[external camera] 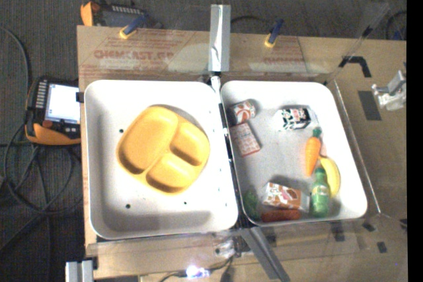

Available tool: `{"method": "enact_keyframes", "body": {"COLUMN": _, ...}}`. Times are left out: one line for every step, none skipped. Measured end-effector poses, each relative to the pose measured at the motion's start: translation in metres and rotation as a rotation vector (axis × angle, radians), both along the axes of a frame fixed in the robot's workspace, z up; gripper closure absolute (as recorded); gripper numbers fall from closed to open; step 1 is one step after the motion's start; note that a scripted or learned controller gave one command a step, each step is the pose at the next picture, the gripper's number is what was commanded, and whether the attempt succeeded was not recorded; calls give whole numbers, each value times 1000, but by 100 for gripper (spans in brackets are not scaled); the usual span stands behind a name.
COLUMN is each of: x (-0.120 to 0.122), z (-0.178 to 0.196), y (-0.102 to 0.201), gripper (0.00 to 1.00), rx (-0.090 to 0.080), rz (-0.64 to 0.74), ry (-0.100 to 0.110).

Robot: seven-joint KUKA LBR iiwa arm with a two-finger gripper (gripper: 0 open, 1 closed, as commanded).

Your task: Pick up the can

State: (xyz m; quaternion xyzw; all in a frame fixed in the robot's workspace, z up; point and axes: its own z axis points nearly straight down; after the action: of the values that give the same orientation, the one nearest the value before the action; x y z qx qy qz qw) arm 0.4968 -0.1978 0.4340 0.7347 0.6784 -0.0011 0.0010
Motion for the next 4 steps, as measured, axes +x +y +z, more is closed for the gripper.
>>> {"method": "enact_keyframes", "body": {"x": -11, "z": 0, "y": -22, "gripper": 100, "rx": 1, "rz": -80, "ry": -1}}
{"method": "enact_keyframes", "body": {"x": 13, "z": -13, "y": 28, "gripper": 100, "rx": 2, "rz": -93, "ry": 2}}
{"method": "enact_keyframes", "body": {"x": 43, "z": -1, "y": -18, "gripper": 100, "rx": 1, "rz": -133, "ry": 1}}
{"method": "enact_keyframes", "body": {"x": 58, "z": -1, "y": -19, "gripper": 100, "rx": 1, "rz": -313, "ry": 1}}
